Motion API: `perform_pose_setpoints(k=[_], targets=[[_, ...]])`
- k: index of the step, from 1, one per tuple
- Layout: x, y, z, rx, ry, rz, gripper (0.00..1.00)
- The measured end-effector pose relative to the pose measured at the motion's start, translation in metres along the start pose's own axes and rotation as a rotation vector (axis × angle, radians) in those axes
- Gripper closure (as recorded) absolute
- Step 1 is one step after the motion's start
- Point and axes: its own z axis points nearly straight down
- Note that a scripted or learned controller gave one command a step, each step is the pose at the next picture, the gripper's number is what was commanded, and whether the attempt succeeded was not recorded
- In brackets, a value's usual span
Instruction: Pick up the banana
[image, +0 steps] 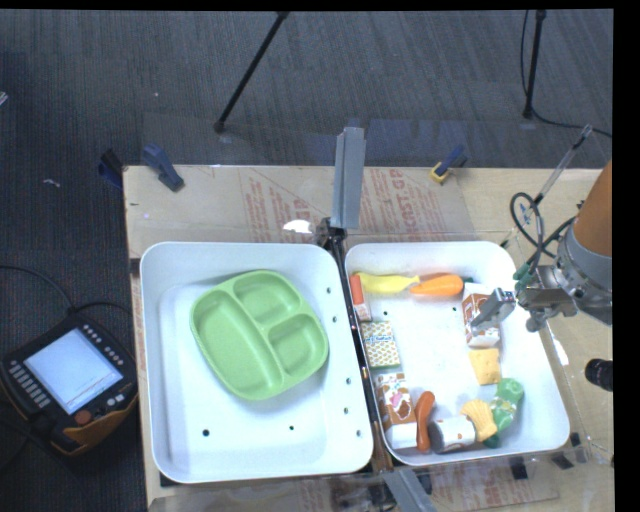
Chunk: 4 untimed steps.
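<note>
Banana (385, 284) open from above; carrot (437, 287) touching right end, bin wall (400, 245) just behind.

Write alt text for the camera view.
A yellow banana lies beside a carrot at the far edge of the right bin, with the gripper above the bin's right side. The left bin holds a green divided plate.
</note>
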Motion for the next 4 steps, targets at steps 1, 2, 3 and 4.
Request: perform_pose_setpoints(k=[1, 2, 3, 4], targets=[[0.090, 0.067, 0.075, 0.005, 0.000, 0.148, 0.00], [0.069, 0.093, 0.164, -0.015, -0.003, 0.132, 0.00], [0.066, 0.127, 0.171, -0.001, -0.001, 0.177, 0.00], [0.066, 0.126, 0.165, 0.006, -0.001, 0.173, 1.00]])
